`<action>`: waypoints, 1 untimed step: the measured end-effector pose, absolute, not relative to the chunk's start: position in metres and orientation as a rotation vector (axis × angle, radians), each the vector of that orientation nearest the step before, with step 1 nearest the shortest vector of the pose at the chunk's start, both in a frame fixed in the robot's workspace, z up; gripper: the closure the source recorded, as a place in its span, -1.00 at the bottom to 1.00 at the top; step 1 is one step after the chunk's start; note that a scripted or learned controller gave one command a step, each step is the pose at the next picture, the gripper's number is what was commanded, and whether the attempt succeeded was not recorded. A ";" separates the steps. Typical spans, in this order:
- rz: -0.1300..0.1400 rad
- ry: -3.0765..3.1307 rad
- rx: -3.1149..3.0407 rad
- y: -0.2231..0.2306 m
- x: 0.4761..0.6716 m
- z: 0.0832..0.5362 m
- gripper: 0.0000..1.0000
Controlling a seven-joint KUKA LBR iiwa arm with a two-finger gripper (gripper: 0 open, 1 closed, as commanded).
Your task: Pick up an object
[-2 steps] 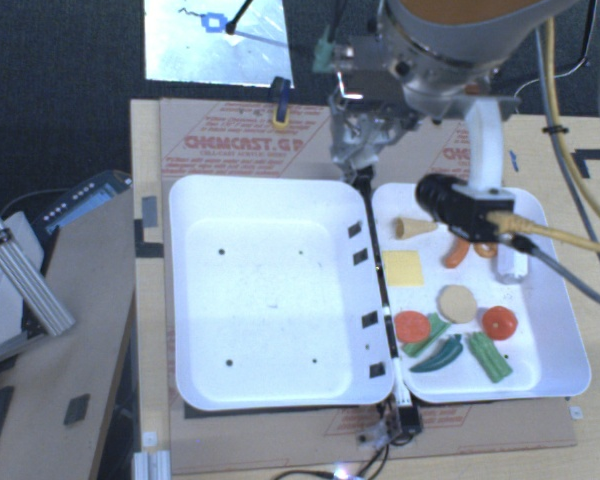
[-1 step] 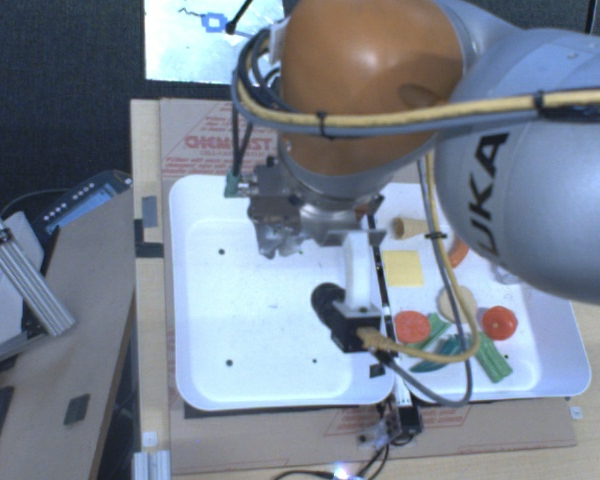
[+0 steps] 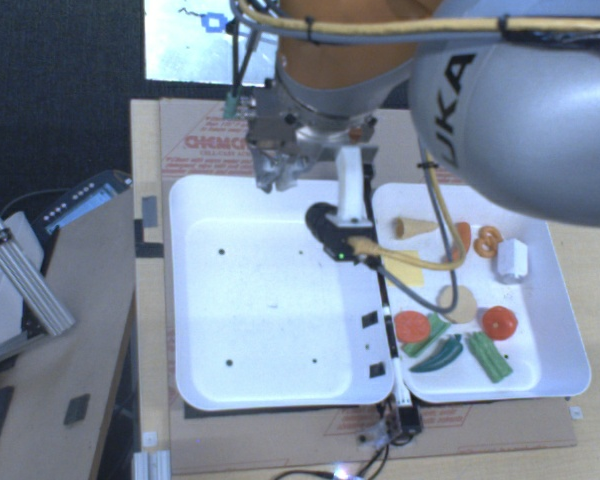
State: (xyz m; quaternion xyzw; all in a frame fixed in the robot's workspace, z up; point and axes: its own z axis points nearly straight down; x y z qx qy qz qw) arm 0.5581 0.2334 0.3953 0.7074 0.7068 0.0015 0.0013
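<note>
My gripper hangs over the back edge of the left bin, near its far middle, and no object shows at it. The objects lie in the right bin: a tan cone, an orange ring, an orange stick, a white block, a yellow slice, a beige round piece, two red tomatoes, a dark green pepper and a green cucumber. The big grey arm hides the right bin's far edge.
Both bins rest on a cardboard sheet. A blue-grey keypad device and an aluminium rail stand off the bench at the left. A pale panel lies behind the bins.
</note>
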 end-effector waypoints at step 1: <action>0.017 2.217 2.218 0.233 0.603 0.473 1.00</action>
